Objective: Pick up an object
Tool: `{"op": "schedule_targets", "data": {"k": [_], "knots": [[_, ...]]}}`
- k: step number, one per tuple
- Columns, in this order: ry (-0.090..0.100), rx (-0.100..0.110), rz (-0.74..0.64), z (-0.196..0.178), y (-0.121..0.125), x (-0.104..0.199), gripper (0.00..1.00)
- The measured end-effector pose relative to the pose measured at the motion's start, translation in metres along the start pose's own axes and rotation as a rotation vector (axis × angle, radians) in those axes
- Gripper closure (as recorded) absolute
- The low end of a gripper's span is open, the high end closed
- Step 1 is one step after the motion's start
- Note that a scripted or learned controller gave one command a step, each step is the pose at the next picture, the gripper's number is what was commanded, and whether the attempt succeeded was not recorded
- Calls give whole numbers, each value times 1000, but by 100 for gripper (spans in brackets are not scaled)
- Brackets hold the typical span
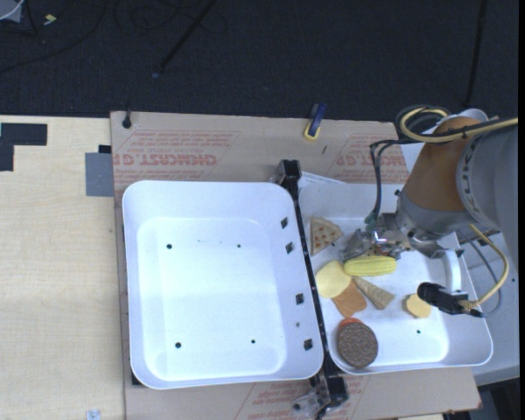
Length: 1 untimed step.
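Observation:
My gripper (366, 247) is low in the right bin (472, 348), near its middle. A yellow corn cob (371, 268) lies directly under the gripper's tip, touching or nearly touching it. Around the cob are a pale yellow round piece (330, 278), an orange chunk (350, 302) and a tan wedge (379, 297). A tan triangular cracker slice (324, 232) rests to the left of the gripper by the bin wall. Further toward the front lie a brown round cookie (357, 343) and a small yellow piece (416, 306).
The left bin (140, 234) is beside the right one, divided from it by a black clamp strip (299, 261). The grey arm with its orange band (437, 178) comes in over the right bin's back right corner. A blue and yellow clip (314, 122) sits at the board's far edge.

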<state>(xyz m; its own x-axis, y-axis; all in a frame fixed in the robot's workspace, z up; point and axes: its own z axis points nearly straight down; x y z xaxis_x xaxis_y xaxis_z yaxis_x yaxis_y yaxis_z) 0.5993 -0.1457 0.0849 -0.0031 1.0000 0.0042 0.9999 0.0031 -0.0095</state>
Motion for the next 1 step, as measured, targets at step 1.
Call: {"op": "schedule_targets", "data": {"k": [1], "knots": [[0,-2,-1,-2,-51,45,0]]}}
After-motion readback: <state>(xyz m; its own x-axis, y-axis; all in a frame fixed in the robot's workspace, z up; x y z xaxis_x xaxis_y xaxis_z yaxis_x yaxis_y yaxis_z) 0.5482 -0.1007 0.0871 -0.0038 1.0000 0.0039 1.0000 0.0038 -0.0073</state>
